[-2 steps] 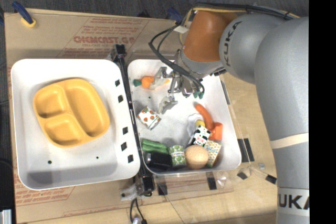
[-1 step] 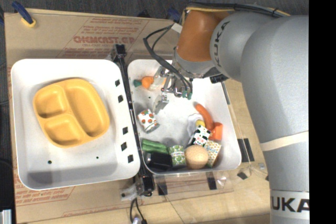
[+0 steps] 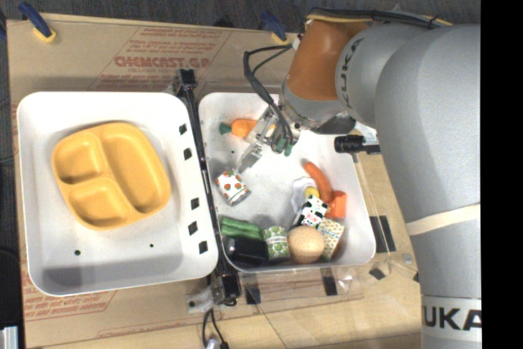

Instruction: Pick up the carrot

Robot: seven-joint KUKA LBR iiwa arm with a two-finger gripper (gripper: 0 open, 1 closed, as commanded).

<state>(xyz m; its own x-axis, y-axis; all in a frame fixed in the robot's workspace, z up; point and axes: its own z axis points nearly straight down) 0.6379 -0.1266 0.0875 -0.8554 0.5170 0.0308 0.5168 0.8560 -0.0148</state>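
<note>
Overhead, brown bench (image 3: 122, 53) bears bins (image 3: 33, 176).

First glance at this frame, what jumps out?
The big grey arm with its orange band, reaching from the right over the right bin, gripper low beside the carrot near the bin's far edge. Next, the yellow divided tray alone in the left bin. Then the toy food crowded along the right bin's near edge.
</note>
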